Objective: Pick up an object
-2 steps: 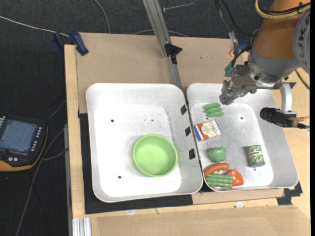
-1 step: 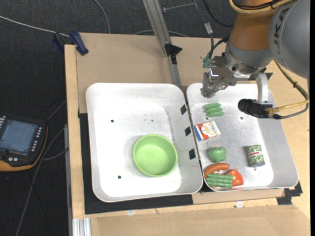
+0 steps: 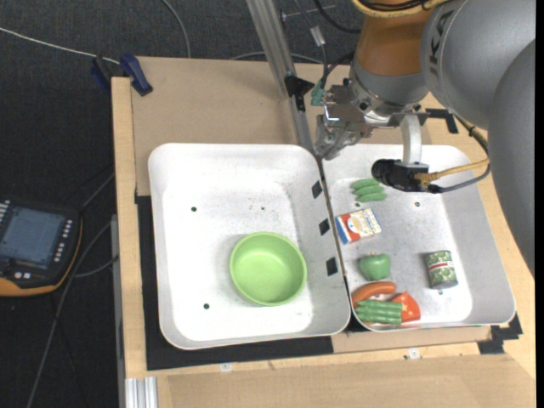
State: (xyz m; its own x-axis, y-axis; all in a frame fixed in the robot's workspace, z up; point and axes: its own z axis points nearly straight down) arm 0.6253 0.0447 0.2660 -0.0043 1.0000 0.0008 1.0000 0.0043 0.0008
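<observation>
the gripper (image 3: 333, 139) hangs over the far end of the divide between the two bins, above the rim rather than down among the objects; nothing sits under it to grab, so this reads as a hover, not a pick. whether it is open or closed i cannot tell.

the left bin (image 3: 183, 185) holds a green bowl (image 3: 268, 268) sitting upright near its front. the right bin (image 3: 472, 253) keeps the small pickable things: green pea pods (image 3: 369, 189) nearest the gripper, a small carton (image 3: 358, 225), a green apple (image 3: 375, 266), a can (image 3: 440, 269) and a cluster of toy vegetables (image 3: 385, 306) against the front wall.

the carton and can carry printed labels, too small to read.
</observation>
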